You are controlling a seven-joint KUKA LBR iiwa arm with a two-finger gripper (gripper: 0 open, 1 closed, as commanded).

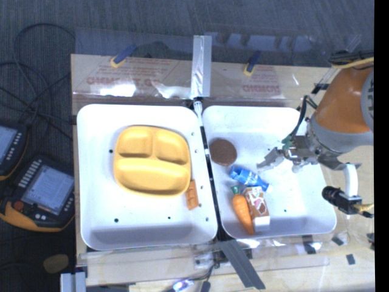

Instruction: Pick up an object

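In the right bin (304, 221) lie a brown round disc (222, 152), a crumpled blue wrapper (247, 177), an orange carrot (242, 213) and a small red-and-white carton (258, 206). The carrot and carton rest side by side near the bin's front. My gripper (283, 162) hangs over the middle of the right bin, right of the blue wrapper and apart from it. Its fingers are spread open with nothing between them. One fingertip (265, 161) points left toward the wrapper.
The left bin (97, 218) holds a yellow divided plate (152, 160) and a small orange piece (192, 194) by its right wall. A metal divider (201, 72) runs between the bins at the back. Pendants and cables lie at the far left.
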